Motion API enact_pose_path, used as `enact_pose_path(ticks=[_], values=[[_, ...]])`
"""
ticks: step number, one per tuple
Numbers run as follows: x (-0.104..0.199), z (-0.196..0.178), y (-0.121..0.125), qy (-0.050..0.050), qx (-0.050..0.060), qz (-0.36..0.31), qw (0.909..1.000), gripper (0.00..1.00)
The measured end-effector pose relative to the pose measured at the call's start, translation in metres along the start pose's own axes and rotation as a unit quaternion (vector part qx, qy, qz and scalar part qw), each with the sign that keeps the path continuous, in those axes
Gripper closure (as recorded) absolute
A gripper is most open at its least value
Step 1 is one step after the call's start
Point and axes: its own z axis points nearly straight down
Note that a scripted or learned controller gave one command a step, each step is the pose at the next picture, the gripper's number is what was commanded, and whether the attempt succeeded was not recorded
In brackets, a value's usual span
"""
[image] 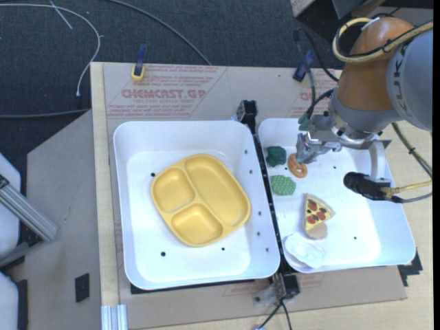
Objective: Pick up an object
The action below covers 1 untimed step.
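Nearest, a white crumpled object [305, 251] lay at the right bin's [392, 246] lower left, a pizza-slice toy [316, 216] just above it. Further up sat a green ridged piece [282, 184], then an orange ring [298, 166] directly beneath the gripper [307, 148], beside a dark green toy [276, 155]. The left bin [137, 184] held a yellow divided tray [200, 199]. Whether anything was gripped could not be told.

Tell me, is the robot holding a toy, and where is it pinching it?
It cannot be told. The hand is down in the right bin, right above a small orange pretzel, but the view doesn't show the pretzel between its fingers.
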Motion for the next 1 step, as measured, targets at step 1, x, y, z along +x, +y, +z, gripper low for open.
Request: enact_pose_path(ticks=[1], values=[[0.0490,-0.0145,0.0137,0.000,-0.001,0.000,1.0000,1.00]])
